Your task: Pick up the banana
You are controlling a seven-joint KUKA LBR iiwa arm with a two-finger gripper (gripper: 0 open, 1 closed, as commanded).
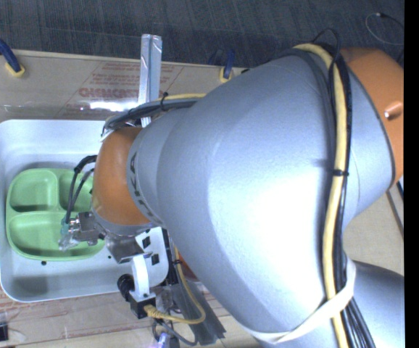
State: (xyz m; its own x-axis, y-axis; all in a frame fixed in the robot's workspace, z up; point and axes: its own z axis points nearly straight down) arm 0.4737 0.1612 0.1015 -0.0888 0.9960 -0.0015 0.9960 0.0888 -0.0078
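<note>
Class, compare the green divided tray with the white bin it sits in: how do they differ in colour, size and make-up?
The green tray is bright green; the white bin is plain white. The tray is smaller and lies inside the bin. The tray is split into compartments; the bin shows no dividers. Both are shallow with rounded corners.

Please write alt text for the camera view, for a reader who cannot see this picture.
A large grey robot arm with an orange band reaches in from the right and covers most of the bench. Its gripper is low over a green divided tray in the left white bin. A banana cannot be made out here.
</note>
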